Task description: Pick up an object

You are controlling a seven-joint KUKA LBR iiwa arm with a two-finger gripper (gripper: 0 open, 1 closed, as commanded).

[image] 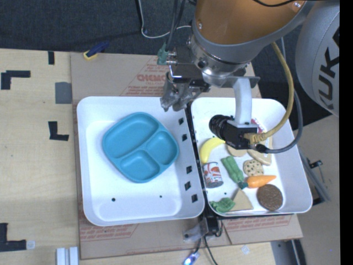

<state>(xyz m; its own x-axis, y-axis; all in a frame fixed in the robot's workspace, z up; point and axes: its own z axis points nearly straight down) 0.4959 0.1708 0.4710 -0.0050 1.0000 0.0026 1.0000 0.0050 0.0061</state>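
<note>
My gripper (176,99) hangs over the far end of the rim where the two white bins meet, just past the blue divided plate (140,147) in the left bin (91,164). In the right bin (295,173) lie small toy foods: a yellow banana (209,148), a small can (213,174), a green pickle (233,169), an orange carrot (259,181), a pale cookie (252,167), a round brown biscuit (270,196), a tan wedge (242,201) and a green leafy piece (223,205). Nothing shows in the gripper. The arm hides the right bin's far part.
A black cylinder (226,129) fixed to the arm hangs over the right bin beside the banana, with cables looping around it. Brown cardboard (118,73) lies under both bins. The plate takes up the middle of the left bin, with bare white floor toward its near edge.
</note>
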